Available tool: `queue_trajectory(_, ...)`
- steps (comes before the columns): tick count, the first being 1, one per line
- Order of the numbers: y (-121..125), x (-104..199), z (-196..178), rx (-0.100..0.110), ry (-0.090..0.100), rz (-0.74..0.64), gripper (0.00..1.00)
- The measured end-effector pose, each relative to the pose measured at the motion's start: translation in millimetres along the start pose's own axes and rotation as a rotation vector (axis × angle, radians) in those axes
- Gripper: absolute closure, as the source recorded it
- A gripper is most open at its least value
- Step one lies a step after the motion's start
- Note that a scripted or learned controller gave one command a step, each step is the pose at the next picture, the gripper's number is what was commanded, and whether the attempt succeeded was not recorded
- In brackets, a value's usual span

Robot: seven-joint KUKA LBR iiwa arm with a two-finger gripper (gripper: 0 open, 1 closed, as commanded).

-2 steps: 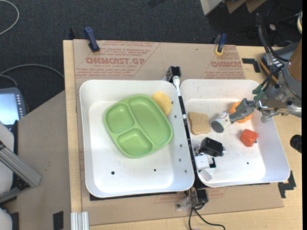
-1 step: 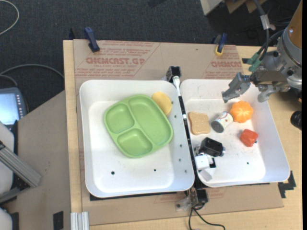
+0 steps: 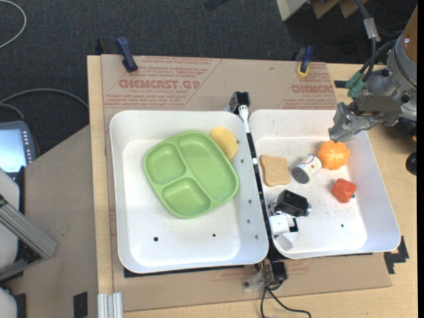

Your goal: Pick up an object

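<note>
gripper over right bin, just above orange fruit

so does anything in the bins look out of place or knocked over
Mostly tidy. The green tray sits skewed in the left bin, with a yellow piece tucked at its upper right corner. In the right bin, the small can lies on its side.
</note>
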State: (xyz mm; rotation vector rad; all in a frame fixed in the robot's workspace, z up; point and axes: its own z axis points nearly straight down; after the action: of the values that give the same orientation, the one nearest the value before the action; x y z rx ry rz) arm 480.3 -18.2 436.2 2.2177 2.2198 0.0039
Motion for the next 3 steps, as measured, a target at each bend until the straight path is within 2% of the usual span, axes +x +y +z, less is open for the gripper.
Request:
queue_trajectory(1, 0.8, 0.1, -10.5, -0.003, -0.001, -0.001, 1.00)
queue_trajectory(2, -3.4, -69.5, 124.5, 0.018, 0.000, 0.010, 1.00)
queue_trajectory(3, 62.3, -35.8, 158.5, 0.000, 0.000, -0.001, 1.00)
